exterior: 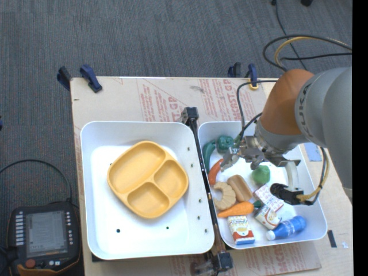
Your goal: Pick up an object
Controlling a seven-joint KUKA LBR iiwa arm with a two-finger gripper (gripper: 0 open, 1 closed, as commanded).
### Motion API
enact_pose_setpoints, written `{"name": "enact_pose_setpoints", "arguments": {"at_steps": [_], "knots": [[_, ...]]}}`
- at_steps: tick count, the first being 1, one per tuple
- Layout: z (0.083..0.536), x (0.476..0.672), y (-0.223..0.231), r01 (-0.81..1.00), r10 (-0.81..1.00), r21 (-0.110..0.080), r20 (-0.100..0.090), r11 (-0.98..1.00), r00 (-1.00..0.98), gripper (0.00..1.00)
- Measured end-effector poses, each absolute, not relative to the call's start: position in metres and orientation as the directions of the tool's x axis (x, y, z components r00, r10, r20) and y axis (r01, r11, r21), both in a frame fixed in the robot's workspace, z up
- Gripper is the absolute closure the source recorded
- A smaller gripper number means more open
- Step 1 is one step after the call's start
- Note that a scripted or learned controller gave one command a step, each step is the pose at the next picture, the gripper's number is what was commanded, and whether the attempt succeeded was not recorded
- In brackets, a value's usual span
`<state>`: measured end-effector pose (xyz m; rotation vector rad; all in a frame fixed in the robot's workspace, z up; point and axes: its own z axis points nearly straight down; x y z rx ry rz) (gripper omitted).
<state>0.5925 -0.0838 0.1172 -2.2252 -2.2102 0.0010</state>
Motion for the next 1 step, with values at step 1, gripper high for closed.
{"name": "enact_pose_setpoints", "arguments": {"at_steps": [1], "knots": [[0.0873, 0.5687, -0.0901, 1.000, 1.000, -0.003, 0.001, 0.000, 0.000, 0.00]]}}
